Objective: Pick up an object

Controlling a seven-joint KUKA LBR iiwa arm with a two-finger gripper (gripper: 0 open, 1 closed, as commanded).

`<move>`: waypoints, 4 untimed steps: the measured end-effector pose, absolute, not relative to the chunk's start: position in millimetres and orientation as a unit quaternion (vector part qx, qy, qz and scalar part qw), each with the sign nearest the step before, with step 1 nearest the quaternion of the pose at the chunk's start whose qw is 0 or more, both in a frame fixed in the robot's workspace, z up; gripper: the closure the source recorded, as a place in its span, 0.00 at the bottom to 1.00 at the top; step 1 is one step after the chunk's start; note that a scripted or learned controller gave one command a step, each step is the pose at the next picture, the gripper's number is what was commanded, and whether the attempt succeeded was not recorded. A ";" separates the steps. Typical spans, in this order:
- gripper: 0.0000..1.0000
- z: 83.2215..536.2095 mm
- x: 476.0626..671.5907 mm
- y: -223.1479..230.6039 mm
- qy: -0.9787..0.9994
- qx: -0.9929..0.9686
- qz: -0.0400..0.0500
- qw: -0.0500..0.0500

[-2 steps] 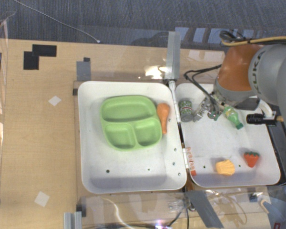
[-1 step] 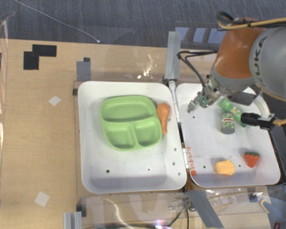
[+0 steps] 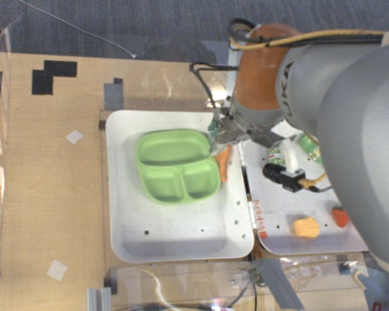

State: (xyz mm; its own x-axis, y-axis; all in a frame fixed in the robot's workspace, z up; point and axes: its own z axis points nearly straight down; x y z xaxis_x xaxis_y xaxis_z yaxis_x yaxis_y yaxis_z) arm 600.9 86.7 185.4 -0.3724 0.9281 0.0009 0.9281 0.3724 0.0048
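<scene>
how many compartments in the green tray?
3. The tray in the left bin has one long compartment across its far side and two smaller ones, left and right, along its near side. None look hidden.

Wooden bench, two white bins side by side

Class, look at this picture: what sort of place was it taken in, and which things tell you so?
Probably a robotics lab test bench: a KUKA arm reaches over two white bins holding toy items, such as a green divided plate, a toy carrot, on a taped wooden bench.
</scene>
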 end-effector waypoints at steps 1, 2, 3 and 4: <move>1.00 184.6 560.2 98.2 0.778 0.628 0.001 0.000; 1.00 195.6 565.6 139.6 0.635 0.772 0.001 0.000; 1.00 185.9 567.3 189.8 0.505 0.863 0.000 0.000; 1.00 182.4 529.4 237.0 0.419 0.908 0.000 -0.001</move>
